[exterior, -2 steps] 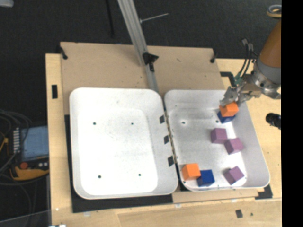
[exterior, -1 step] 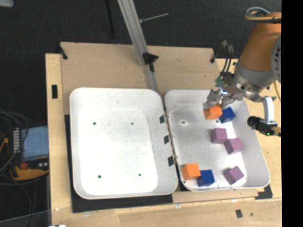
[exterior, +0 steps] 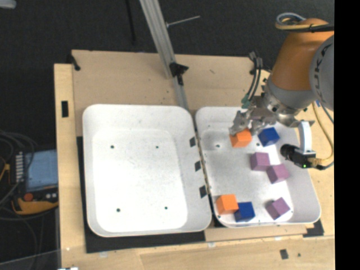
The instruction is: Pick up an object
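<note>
Gripping an orange cube [exterior: 241, 138], hand [exterior: 243, 129] closed around it, right bin [exterior: 225, 167]

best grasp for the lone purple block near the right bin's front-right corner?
Take the purple block from straight above, across its two flat sides that face open floor. It sits turned at an angle, so rotate the pincer to match. The bin wall is close on its right, so I'd keep that finger tight to the block.

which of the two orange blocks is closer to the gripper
The upper orange block, right at the gripper near the right bin's far end. The other orange block sits by the bin's near edge, touching a blue block.
</note>
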You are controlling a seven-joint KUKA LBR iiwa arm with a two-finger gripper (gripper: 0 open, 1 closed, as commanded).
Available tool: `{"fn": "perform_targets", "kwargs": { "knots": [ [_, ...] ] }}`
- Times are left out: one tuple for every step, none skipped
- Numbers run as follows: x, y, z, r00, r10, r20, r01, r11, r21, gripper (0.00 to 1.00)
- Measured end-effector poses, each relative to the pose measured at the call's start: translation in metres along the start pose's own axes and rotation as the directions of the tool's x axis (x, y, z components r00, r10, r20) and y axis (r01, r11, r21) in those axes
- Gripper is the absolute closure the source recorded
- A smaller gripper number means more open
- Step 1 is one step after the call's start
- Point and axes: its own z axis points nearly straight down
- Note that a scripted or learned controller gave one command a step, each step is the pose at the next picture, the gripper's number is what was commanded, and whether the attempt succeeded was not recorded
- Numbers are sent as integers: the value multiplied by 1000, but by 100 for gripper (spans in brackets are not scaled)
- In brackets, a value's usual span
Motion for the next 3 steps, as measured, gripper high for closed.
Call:
{"fn": "perform_targets", "kwargs": {
  "knots": [
    [57,-17,-9,1000,-2,-2,2,1000,0,100],
    [115,-21,-11,1000,-3,-2,3,1000,1,100],
    [174,-37,-1,1000,-3,-1,3,1000,2,100]
  ]
}}
